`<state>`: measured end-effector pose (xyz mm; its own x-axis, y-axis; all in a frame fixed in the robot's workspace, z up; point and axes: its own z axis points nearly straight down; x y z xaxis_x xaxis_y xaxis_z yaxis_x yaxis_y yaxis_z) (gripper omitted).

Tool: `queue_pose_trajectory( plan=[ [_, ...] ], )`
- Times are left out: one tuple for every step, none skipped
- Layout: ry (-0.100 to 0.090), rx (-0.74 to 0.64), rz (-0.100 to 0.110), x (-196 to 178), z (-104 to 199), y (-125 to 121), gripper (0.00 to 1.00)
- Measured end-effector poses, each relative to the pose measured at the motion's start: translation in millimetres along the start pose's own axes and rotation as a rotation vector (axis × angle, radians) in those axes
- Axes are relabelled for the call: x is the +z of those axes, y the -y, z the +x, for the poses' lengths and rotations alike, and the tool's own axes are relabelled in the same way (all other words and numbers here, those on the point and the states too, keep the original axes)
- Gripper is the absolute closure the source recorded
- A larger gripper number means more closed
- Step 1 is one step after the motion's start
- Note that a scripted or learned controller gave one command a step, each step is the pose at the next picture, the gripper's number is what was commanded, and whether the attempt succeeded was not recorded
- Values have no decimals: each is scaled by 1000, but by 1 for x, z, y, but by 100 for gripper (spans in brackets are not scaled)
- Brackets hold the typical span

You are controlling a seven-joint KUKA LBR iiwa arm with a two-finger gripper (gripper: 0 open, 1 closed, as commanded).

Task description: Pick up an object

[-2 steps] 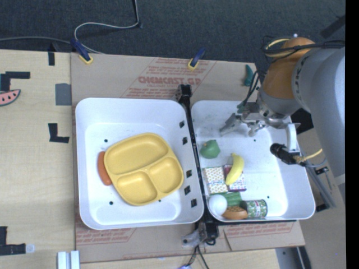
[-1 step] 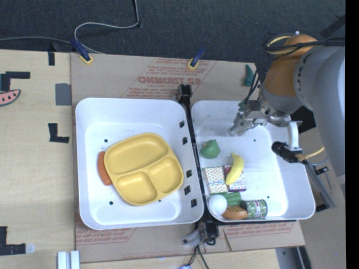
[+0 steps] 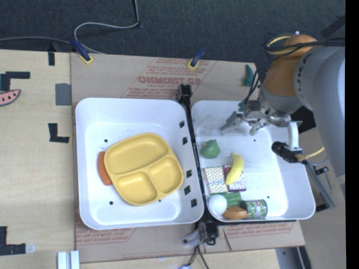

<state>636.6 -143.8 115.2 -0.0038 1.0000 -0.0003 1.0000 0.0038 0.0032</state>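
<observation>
1. Hovering over the 12 o'clock end of the right bin (image 3: 291, 203), the gripper (image 3: 242, 122) sits above bare white floor with its jaws spread apart and nothing between them, so it looks like it's lining up for a grab, not carrying anything.
2. Pickable stuff is all bunched toward 6 o'clock in that same bin: a green lump (image 3: 210, 148) nearest the jaws, then a banana (image 3: 235, 169) lying on a patterned packet (image 3: 215, 179), and in the bottom corner a white egg-ish thing (image 3: 217, 204), a small burger-looking toy (image 3: 235, 213) and a can on its side (image 3: 256, 208).
3. Best guess is the green lump is the easy target since it sits apart from the pile.
4. Left bin (image 3: 90, 150) holds a yellow divided tray (image 3: 143, 168), tilted a bit, with something orange-red (image 3: 103, 168) poking out from under its 9 o'clock edge.
5. Both bins sit side by side on cardboard (image 3: 162, 77) on the counter (image 3: 33, 167).
</observation>
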Motion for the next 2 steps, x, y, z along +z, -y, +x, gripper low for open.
queue_pose_trajectory(
  plan=[
    [-1, -1, 0, -9, 1, 0, 100],
    [-1, -1, 1, -9, 1, 0, 0]
  ],
)
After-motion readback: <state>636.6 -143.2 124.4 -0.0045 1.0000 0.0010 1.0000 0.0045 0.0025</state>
